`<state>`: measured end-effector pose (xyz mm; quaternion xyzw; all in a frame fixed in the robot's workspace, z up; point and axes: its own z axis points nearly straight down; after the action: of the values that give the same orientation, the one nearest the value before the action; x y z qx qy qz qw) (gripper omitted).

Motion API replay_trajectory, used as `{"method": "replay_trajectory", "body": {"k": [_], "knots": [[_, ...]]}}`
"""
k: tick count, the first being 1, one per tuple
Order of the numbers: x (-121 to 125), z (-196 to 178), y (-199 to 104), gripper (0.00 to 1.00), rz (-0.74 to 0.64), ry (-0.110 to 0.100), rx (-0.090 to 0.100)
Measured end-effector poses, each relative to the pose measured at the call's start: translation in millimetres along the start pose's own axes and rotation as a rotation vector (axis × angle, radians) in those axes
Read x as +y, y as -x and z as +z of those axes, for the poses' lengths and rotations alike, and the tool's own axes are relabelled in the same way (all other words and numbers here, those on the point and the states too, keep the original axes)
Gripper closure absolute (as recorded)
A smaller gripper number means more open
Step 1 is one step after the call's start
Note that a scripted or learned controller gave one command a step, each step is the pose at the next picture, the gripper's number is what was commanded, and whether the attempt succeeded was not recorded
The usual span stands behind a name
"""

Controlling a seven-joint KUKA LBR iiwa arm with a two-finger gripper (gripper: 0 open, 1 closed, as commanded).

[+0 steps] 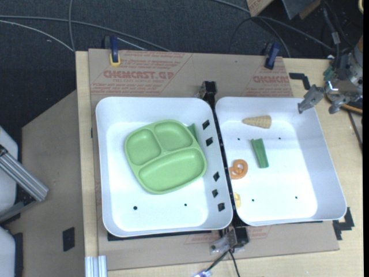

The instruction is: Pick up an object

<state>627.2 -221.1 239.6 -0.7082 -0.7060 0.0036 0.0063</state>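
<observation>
The right bin (323, 172) holds a tan cone (257, 121) near its back, a green stick (259, 153) in the middle, an orange ring (238, 168) toward its left wall, and a small yellow piece (237, 199) by the front left wall. My gripper (327, 103) hovers over the back right corner of this bin, well to the right of the cone. It is open, its fingers spread with nothing between them. One fingertip (305, 102) reaches over the bin's rim.
The left bin (115, 206) carries a green divided plate (165, 156). A black divider with clips (211, 149) runs between the bins. Cables (69, 16) lie on the dark floor behind the bench, and clamps (115, 49) stand at its back edge.
</observation>
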Motion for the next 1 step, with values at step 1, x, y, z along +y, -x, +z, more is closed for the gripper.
{"method": "replay_trajectory", "body": {"k": [1], "knots": [[2.6,-8.8,-0.9,0.00,-0.004,0.014,-0.004]]}}
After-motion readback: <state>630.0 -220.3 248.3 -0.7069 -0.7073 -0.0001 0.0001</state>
